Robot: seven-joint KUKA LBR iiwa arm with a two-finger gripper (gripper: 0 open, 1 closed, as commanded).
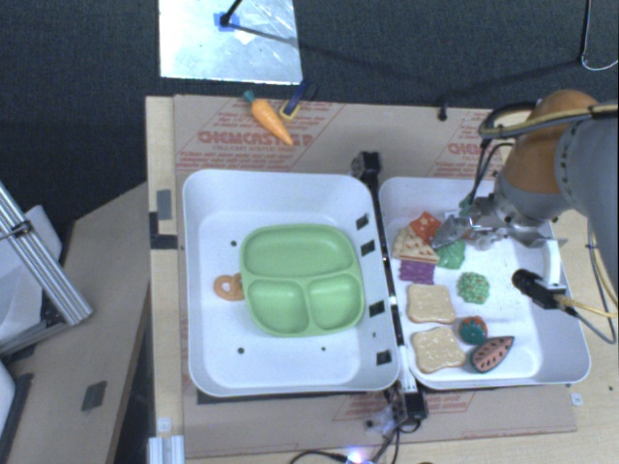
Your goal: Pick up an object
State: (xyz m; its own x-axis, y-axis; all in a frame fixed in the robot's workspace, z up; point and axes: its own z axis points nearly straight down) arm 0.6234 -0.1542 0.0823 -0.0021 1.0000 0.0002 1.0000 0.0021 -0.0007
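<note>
The gripper [455,232] is down in the right bin [566,356], near its upper left part, with the grey arm [566,177] reaching in from the right behind it. Its tip sits right at a small green piece [451,255] and just beside a red piece [425,226], but from where I stand I cannot tell how it is set, nor whether it has hold of anything. It is too small and too crowded there to judge.

So the pick looks to be at the reaching stage: the tool is among the toy food, nothing is visibly lifted clear, and the grasp and the raise are, as far as I can judge, not yet done.

Counting what lies in the right bin: one red piece, one cracker-like square [414,247], one small green piece, one purple piece [418,271], one bumpy green lump [473,286], two slices of toast [429,304] [437,348], one round red-and-teal item [472,331], and one brown leaf-shaped item [491,353].

The left bin [208,259] holds one green divided plate [301,277] with three compartments, and one pretzel [229,287] just beside the plate's left edge. Beyond the bins, one toy carrot [271,121] lies on the board, well apart from the tool.
</note>
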